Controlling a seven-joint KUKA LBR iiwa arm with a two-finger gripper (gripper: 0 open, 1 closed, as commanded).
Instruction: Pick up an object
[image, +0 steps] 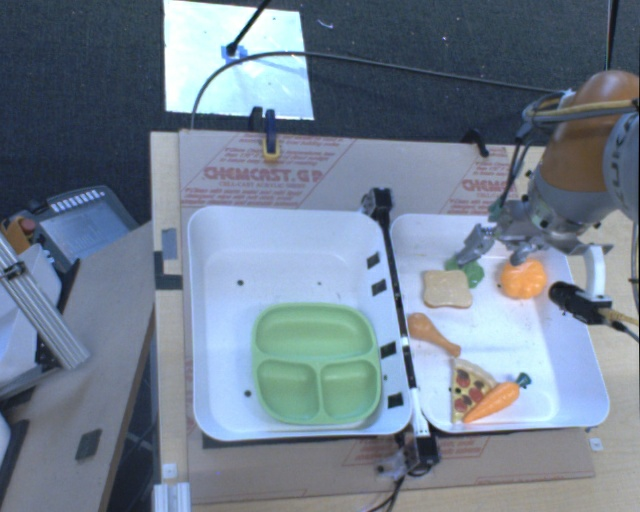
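In the camera view, we see the gripper (497, 243) hanging over the right bin (590, 400) at its far edge. We cannot tell its grasp state. The orange fruit (523, 279) lies just beside it at about four o'clock, the green piece (470, 270) at seven.

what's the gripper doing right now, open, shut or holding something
gripper: open, fingers spread, holding nothing; it sits low in the right bin between the green toy and the orange fruit.

"CHEMCAST GP" in red, printed upside-down on masking-paper sheet (300, 165) under bins; repeats faintly elsewhere.
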